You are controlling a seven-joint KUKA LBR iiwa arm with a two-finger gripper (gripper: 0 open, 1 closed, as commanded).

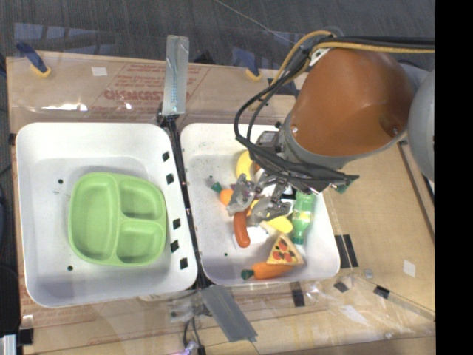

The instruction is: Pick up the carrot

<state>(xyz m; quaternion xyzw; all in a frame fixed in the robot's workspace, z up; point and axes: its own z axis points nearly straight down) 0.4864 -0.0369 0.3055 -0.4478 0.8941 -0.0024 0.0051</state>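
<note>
The gripper [255,196] is hovering mid-bin, jaws spread and holding nothing — the carrot [267,271] is lying toward the bin's near wall, below the fingers, stretching left-right beside the pizza slice [284,251].

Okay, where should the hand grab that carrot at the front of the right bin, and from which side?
Probably best across the middle of the carrot, coming straight down. It lies flat and roughly parallel to the right bin's front wall, its green top toward the left. The pizza slice sits close behind it, so keep the fingers narrow.
</note>
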